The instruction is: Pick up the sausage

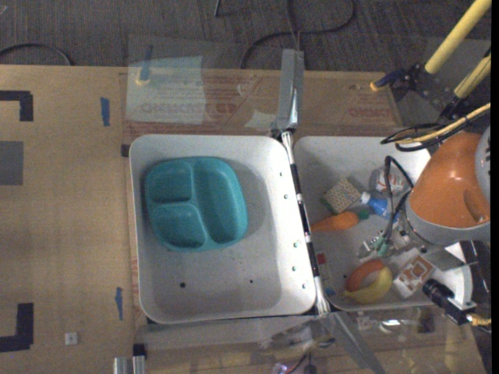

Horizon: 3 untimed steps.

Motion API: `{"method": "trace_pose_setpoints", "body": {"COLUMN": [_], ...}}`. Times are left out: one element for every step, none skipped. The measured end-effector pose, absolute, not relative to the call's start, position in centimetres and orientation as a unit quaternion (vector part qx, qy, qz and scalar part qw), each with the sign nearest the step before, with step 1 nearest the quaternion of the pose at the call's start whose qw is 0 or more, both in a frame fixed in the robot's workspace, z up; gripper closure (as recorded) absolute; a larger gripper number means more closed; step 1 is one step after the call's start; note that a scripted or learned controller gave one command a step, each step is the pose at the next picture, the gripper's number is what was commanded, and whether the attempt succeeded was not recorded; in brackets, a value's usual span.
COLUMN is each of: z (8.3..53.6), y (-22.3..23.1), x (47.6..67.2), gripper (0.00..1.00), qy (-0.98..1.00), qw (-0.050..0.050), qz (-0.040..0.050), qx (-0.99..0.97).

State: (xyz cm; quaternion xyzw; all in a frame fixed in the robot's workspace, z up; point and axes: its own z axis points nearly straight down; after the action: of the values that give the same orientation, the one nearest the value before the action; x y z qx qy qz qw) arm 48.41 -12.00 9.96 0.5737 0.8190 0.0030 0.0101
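The arm (448, 189) hangs above the right bin (327, 158), so the reach seems underway, but the gripper's state I cannot tell; next it must find the sausage.

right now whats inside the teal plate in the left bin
The teal divided plate in the left bin shows three compartments with nothing in them. The loose items, a carrot among them, lie in the right bin, which the arm partly covers.
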Motion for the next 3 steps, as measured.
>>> {"method": "trace_pose_setpoints", "body": {"z": [10.0, 18.5, 11.1], "y": [-12.0, -7.7, -11.3], "x": [48.4, 54.0, 48.8], "gripper": [0.00, 0.00, 0.00], "qy": [0.819, 0.832, 0.830], "qw": [0.010, 0.001, 0.000], "qz": [0.0029, 0.0005, 0.0001], "qx": [0.574, 0.555, 0.558]}}
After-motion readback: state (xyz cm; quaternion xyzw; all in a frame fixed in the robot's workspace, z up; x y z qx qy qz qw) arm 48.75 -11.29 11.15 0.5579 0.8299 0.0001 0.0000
